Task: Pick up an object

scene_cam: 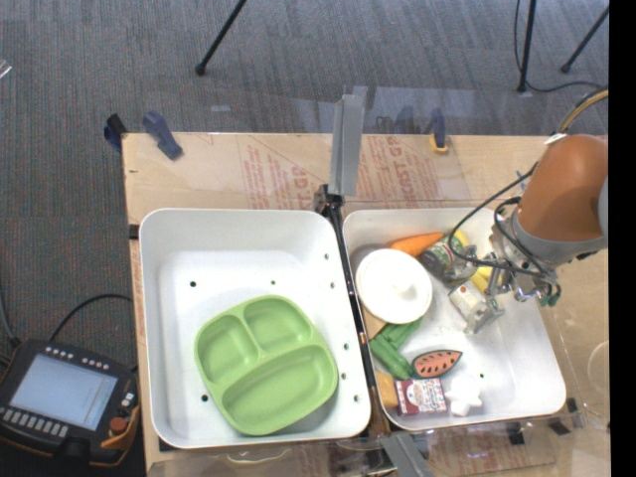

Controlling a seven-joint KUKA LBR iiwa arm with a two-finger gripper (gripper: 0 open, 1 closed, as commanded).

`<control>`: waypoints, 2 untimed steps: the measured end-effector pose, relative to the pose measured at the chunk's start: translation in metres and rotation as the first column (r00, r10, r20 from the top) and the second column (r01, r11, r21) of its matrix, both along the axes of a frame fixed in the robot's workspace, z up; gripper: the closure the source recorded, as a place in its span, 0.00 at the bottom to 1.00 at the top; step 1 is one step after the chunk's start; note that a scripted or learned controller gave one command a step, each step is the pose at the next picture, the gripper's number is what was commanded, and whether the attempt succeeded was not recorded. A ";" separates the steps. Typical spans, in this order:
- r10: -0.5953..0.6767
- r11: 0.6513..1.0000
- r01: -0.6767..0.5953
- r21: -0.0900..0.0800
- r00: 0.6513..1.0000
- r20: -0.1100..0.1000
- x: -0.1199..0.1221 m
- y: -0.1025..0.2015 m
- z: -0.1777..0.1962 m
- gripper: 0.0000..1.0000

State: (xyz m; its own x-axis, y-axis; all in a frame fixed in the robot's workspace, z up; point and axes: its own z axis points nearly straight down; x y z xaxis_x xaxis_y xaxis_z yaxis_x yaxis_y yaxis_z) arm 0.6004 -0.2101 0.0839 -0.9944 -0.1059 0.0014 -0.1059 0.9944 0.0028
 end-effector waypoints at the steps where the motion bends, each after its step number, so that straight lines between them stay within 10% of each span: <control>1: -0.075 0.997 0.075 0.001 0.997 -0.004 -0.079 -0.001 0.000 0.00; 2: -0.132 0.991 0.132 0.001 0.991 -0.004 -0.115 0.002 -0.001 0.00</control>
